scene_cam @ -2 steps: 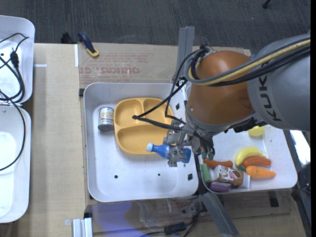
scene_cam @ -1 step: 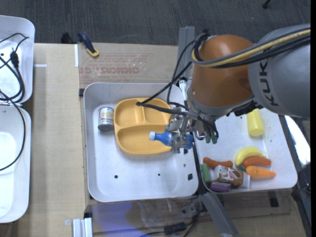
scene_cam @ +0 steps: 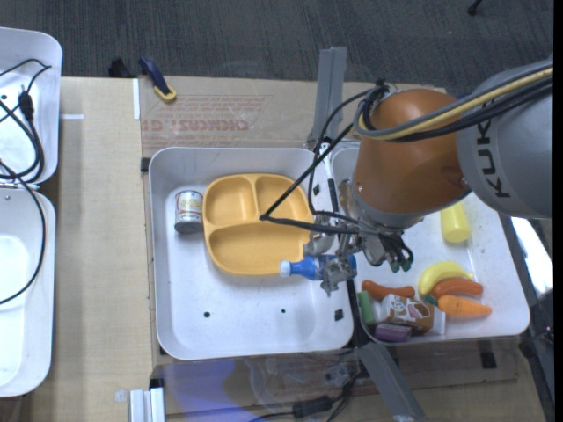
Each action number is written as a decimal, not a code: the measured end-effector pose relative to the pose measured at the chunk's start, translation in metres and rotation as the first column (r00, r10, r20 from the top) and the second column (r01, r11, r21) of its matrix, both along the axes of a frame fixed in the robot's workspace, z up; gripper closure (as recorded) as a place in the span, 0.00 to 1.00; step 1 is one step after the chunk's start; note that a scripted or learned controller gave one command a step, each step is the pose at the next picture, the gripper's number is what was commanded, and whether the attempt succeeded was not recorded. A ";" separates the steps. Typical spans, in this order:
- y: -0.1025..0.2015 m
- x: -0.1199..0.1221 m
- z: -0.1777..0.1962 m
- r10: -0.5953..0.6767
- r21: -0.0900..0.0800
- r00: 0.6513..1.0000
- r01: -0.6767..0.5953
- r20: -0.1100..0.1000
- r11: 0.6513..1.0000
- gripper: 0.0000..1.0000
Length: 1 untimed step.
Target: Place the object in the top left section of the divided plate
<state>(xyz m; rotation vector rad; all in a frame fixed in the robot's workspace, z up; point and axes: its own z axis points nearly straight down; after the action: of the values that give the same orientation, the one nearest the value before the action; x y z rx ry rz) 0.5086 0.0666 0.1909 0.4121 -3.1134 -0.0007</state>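
Dark grey carpet runs along the far side of a tan bench (scene_cam: 97, 236), where two shallow white bins sit side by side. At the near right corner of the yellow divided plate (scene_cam: 255, 222), a blue bottle (scene_cam: 310, 269) with a white cap lies on its side on the left bin (scene_cam: 237, 323) floor, cap pointing left and just touching the plate's rim. The gripper (scene_cam: 339, 266) hangs right over the bottle's right end; whether its fingers are spread or pinching the bottle cannot be told, since cables and the wrist crowd that spot.

The plate has three sections, all bare, and lies in the far half of the left bin. One small tin can (scene_cam: 188, 211) stands just beside the plate's left rim, close to the bin's left wall. The near half of this bin's floor is open white surface.

The arm (scene_cam: 422, 161), with its orange band, covers much of the right bin (scene_cam: 506, 310). In that bin lie one yellow cylinder (scene_cam: 455, 221), one banana (scene_cam: 440, 275), two carrots (scene_cam: 459, 297), a red pepper-like piece (scene_cam: 387, 289) and a small packet (scene_cam: 406, 313), bunched toward the near edge.
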 end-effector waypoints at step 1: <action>0.049 0.062 0.016 0.236 0.001 0.972 -0.236 0.005 0.972 1.00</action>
<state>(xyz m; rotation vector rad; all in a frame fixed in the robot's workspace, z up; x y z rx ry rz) 0.5702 0.1159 0.2064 0.7802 -3.0467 -0.0025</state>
